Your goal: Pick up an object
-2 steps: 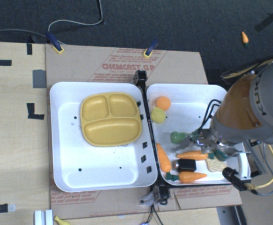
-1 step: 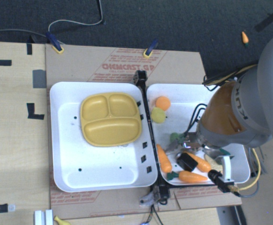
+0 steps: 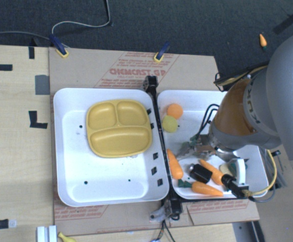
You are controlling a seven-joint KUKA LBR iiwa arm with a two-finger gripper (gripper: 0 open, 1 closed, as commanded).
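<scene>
The gripper (image 3: 191,146) is seen over the middle of the right bin (image 3: 194,107), and whether it is released or clenched cannot be told. An orange ball (image 3: 174,110) and a yellow ball (image 3: 170,125), set just beside each other, are found at that bin's far left corner. A carrot (image 3: 175,166) is laid along its left wall, two carrots (image 3: 210,170) are laid by its near wall, and a plate (image 3: 119,127) is kept to its left.

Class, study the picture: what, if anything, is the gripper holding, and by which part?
It cannot be told. The gripper is low in the right bin near a carrot, and nothing shows plainly in its grasp.
</scene>
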